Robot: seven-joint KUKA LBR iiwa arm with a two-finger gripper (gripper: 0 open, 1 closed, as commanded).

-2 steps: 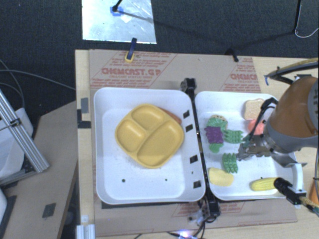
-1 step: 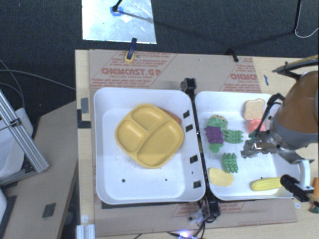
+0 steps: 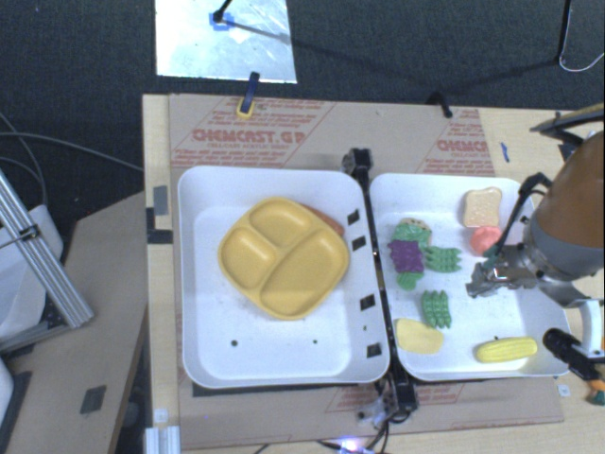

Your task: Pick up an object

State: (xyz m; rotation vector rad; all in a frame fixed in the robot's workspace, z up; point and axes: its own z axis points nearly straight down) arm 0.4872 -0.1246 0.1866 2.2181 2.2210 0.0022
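Note:
The right bin (image 3: 397, 192) holds several toy foods: a slice of bread (image 3: 481, 206), a red tomato (image 3: 485, 238), a purple grape bunch (image 3: 407, 254), a green leafy piece (image 3: 440, 258), a green ridged piece (image 3: 435, 307), a pale yellow piece (image 3: 417, 336) and a yellow corn cob (image 3: 505, 350). My gripper (image 3: 488, 281) hangs over the right bin's right half, just below the tomato and above the corn. Nothing shows between its fingers.
The left bin (image 3: 203, 348) holds a yellow divided plate (image 3: 284, 256). A dark clip divider (image 3: 369, 253) runs between the bins. The orange and grey arm (image 3: 572, 216) comes in from the right. Cardboard lies under both bins.

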